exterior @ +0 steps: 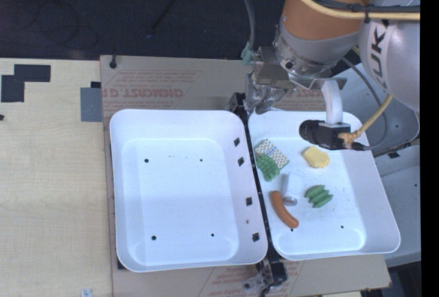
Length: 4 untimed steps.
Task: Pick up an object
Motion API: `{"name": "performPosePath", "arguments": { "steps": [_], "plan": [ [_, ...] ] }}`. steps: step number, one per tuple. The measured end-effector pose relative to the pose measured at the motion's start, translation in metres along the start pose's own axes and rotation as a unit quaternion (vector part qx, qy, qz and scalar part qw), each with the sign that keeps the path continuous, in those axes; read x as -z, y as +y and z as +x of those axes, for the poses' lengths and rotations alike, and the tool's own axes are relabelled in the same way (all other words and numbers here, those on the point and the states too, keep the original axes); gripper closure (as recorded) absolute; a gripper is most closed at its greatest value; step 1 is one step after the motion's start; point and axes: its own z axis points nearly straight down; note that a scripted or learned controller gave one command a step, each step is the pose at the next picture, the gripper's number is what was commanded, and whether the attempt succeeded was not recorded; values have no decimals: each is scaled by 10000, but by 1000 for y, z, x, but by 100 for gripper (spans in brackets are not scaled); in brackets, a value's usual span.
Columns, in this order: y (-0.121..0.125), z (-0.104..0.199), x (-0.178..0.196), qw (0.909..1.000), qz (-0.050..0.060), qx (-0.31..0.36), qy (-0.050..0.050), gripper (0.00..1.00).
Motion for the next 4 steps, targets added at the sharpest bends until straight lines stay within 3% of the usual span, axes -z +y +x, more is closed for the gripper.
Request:
{"name": "performPosePath", "arguments": {
  "steps": [1,2,3,4],
  "plan": [
    [51,57,2,10000,0,2,-3,100],
    [62,99,57,10000,-17,1,5,100],
    [39,39,164,10000,-48,-41,-4,100],
    [-6,34,-160,9999,111,-25,-27,100]
  ]
}}
